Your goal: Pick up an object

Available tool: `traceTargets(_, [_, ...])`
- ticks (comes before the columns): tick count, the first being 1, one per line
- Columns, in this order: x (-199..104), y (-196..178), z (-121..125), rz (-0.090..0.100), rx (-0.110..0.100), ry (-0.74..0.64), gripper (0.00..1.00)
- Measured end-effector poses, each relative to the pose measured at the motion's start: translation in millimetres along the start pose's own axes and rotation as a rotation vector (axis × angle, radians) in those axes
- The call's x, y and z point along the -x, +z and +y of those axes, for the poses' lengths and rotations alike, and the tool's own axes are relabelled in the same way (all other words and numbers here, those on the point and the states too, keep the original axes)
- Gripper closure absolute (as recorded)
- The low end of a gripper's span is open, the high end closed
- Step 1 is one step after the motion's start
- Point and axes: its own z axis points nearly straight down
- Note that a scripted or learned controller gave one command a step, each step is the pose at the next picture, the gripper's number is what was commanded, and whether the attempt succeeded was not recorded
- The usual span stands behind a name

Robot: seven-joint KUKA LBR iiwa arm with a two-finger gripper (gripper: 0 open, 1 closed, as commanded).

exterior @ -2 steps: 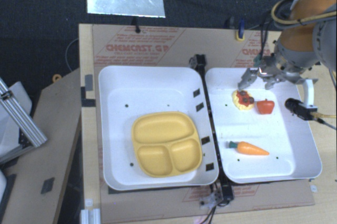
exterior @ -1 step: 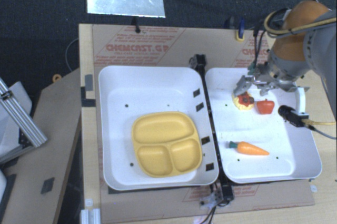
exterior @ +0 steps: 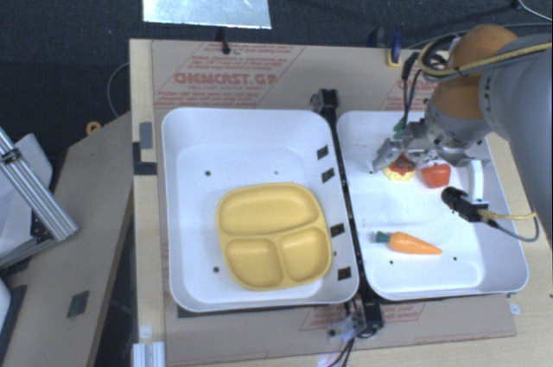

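Carrot (exterior: pixel 408 244) lies nearest, untouched. My pincer (exterior: pixel 399 156) hovers at the yellow-red toy (exterior: pixel 399 170), grip unclear; next, close and lift

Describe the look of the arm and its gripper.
The arm is a thick, rounded grey body with an orange band above the wrist. Black cables loop beside that band. The gripper is a small piece of grey metal.
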Motion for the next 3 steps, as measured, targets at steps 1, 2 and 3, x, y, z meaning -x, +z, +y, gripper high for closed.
traceTargets(1, [1,-20,5,-0.003,0.015,-0.001,1.00])
traceTargets(2, [-2,-68,-2,-0.001,0.008,-0.003,1.00])
traceTargets(3, [-4,-133,-2,-0.002,0.010,-0.004,1.00])
